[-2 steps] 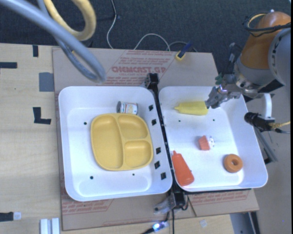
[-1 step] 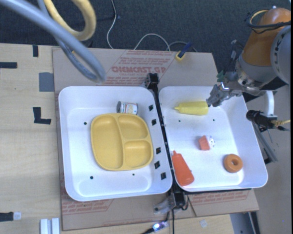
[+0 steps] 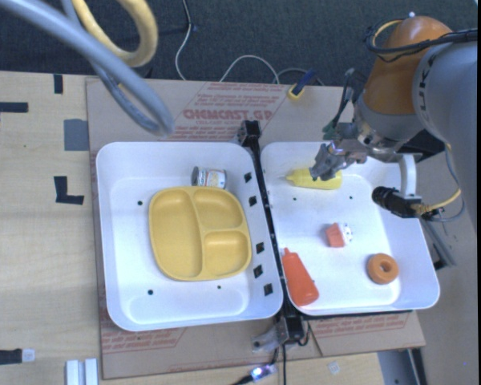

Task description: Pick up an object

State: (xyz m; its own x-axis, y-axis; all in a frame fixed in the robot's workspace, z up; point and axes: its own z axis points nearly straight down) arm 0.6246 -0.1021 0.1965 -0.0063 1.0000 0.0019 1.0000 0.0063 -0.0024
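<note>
Nearest the camera, in the right bin (image 3: 421, 295): an orange-red carrot-shaped toy (image 3: 298, 277) lying against the divider side, tip pointing up and away. Just beyond and to the right, a brown doughnut ring (image 3: 382, 269) flat on the floor of the bin, well apart from the carrot. Further up, near the middle of the same bin, a small orange block (image 3: 334, 235) with a small white die (image 3: 347, 233) touching its right side.

In the left bin (image 3: 112, 239): a yellow divided plate (image 3: 199, 233) with three compartments, lying flat and filling much of the floor. Just behind its far edge, a small tin can (image 3: 208, 177) on its side.

Further back in the right bin, near the far wall: a yellow banana-like object (image 3: 314, 180) lying flat. Directly over its right part, the gripper (image 3: 329, 167), down low and seemingly at the banana; cannot tell how far apart the tips stand, nor whether anything is held. Behind it, the grey arm (image 3: 445, 79) with orange band, reaching in from the right.

Farthest: brown cardboard (image 3: 224, 107) under both bins, with red print.
</note>
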